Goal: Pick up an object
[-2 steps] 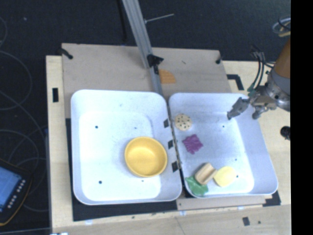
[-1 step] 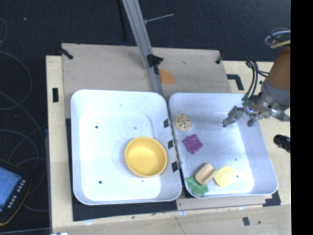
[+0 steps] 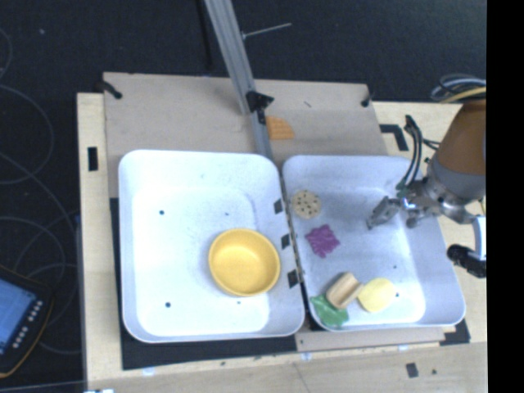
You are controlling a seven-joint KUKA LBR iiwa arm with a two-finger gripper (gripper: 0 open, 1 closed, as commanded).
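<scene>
A: End effector [image 3: 391, 213] first. It hangs over the upper right part of the right bin [image 3: 360, 174], and its two fingers look spread a little, with nothing between them.

B: So it holds nothing. Which thing is nearest to it?

A: The purple piece [image 3: 322, 240], to its left, near but apart. Above this piece lies a round speckled cookie [image 3: 306, 204], close to the wall between the bins.

B: And lower down?

A: At the front edge there is a tan roll [image 3: 341, 288], touching a green piece [image 3: 328, 313] in the corner, and just beside the roll a yellow lump [image 3: 376, 295]. In the left bin [image 3: 164, 178] stands only a yellow bowl [image 3: 243, 261], well apart from the arm.

B: Which one would you take?

A: I think the purple piece. It looks small, light and maybe soft, and it lies free on all sides, so the fingers can close across its middle. The cookie is flat and probably slips. The bowl is stiff; one must pinch its rim.
</scene>
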